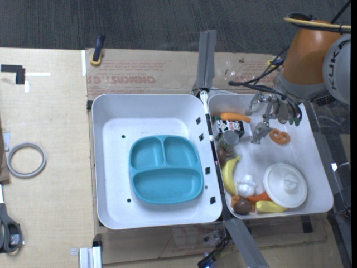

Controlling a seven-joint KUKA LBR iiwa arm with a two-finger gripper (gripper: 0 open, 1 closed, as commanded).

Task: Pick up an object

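From above, the arm (321, 54) reaches in from the right, its orange band over the far corner of the right bin (318, 166), the wrist bent downward into it. The end effector (266, 126) hangs low over the bin's back part, its fingers apart with nothing between them. One fingertip comes down just beside a pretzel (279, 137); a carrot (235, 116) lies near on the other side.

Toward the front of that bin lie a banana (229, 172), a round white lid (285, 185) and a few smaller items.

The left bin (111, 149) holds a blue divided plate (165, 168). On the desk (44, 121) lies a roll of tape (24, 159).
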